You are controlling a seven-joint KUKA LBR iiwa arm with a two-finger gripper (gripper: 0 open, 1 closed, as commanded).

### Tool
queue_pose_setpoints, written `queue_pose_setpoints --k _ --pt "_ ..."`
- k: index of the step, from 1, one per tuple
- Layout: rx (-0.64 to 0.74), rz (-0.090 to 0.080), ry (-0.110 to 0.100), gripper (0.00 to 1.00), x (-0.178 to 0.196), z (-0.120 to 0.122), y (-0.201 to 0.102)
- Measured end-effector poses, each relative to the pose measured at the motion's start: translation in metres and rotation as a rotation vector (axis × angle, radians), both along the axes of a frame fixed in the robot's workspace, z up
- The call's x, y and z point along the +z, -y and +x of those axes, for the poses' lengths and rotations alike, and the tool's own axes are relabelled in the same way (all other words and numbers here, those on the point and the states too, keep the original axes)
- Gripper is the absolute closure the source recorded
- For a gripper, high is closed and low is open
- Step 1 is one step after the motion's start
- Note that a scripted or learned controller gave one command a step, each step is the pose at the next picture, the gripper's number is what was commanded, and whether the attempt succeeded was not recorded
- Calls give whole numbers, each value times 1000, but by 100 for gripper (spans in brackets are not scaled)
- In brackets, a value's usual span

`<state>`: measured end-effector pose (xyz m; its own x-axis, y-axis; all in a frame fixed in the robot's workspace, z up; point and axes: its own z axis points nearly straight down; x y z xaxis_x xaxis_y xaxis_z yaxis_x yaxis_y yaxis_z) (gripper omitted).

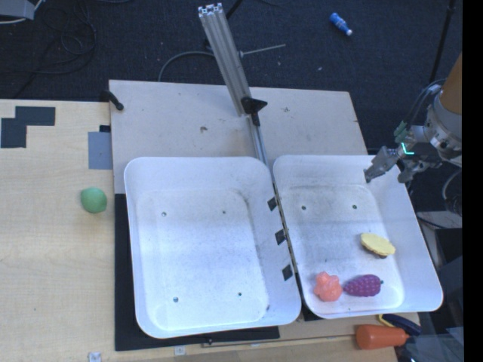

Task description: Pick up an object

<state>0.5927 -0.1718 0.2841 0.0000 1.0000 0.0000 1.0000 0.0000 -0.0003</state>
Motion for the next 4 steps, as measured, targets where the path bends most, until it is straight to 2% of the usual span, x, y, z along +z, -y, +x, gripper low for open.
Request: queue_pose_setpoints --k 1,2,4 --pt "0 0 0 0 0 0 0" --pt "1 1 -5 0 -62 3 0" --pt "0 1 -4 0 -153 -6 3"
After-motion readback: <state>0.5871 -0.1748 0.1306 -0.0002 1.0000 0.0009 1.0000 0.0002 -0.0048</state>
